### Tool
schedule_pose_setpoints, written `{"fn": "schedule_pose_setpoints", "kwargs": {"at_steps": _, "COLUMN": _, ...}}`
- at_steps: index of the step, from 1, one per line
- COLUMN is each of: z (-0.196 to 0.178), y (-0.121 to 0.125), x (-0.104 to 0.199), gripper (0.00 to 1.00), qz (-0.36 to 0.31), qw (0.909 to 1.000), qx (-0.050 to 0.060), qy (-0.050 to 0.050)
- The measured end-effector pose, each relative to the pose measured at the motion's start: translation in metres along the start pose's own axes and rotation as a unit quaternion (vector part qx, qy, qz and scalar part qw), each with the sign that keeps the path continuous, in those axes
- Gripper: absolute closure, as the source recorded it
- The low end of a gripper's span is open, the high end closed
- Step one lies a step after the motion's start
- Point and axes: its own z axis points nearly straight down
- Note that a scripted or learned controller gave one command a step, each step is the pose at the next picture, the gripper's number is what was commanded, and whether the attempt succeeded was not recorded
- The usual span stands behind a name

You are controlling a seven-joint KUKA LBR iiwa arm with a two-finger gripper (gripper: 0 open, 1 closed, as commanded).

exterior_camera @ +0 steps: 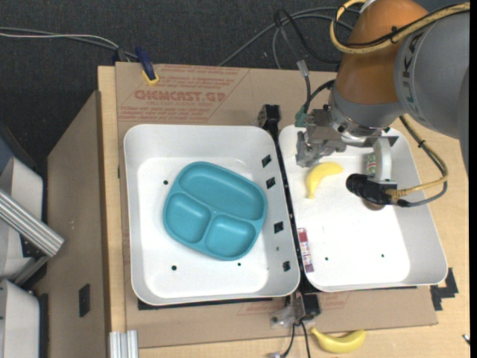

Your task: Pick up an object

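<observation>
A small yellow banana [322, 176] lies in the right bin [373, 259] near its far left corner. My gripper [311, 154] hangs just above and behind the banana's upper end, under the orange wrist band. Whether it touches the banana I cannot tell, and nothing shows between its tips. A blue divided plate [215, 210] lies in the middle of the left bin [149, 259].
A small red-and-white stick [304, 246] lies along the right bin's left rim. A second yellow banana [340, 340] rests on the bench outside the bins, at the front. Cables run across the dark floor behind the bench.
</observation>
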Motion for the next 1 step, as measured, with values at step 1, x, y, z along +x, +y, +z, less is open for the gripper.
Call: {"fn": "schedule_pose_setpoints", "kwargs": {"at_steps": 1, "z": 0.0131, "y": -0.0170, "x": 0.0462, "gripper": 1.00, "qz": 0.000, "qw": 1.0000, "qx": 0.000, "qy": 0.000}}
